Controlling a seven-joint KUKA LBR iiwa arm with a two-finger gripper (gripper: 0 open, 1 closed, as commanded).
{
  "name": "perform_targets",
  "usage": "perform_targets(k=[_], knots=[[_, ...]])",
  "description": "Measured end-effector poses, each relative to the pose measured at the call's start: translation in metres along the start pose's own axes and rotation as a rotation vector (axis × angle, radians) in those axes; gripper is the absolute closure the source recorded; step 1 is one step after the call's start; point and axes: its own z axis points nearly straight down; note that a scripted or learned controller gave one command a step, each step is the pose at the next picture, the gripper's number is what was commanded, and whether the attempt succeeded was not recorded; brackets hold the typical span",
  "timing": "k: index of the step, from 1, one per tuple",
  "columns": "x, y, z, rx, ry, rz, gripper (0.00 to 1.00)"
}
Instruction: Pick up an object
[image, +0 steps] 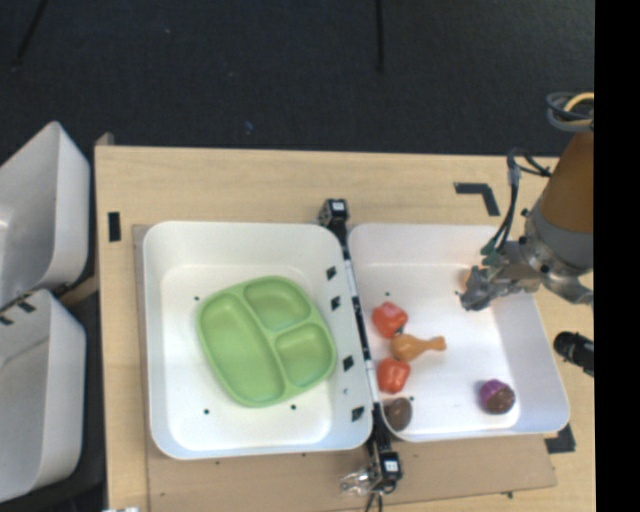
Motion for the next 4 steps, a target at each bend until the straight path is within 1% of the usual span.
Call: perform_targets(k=[1,2,3,4], knots=[[0.050,-0.001,0.014,0.002,0.000,0.001,1.00],[0.096,-0.005,0.007,0.002,0.001,0.001,1.00],[0.157,-0.015,0.009,0.003,0.001,-0.001,1.00],[0.210,-0.014,0.008,0.003,0.001,0.000,1.00]])
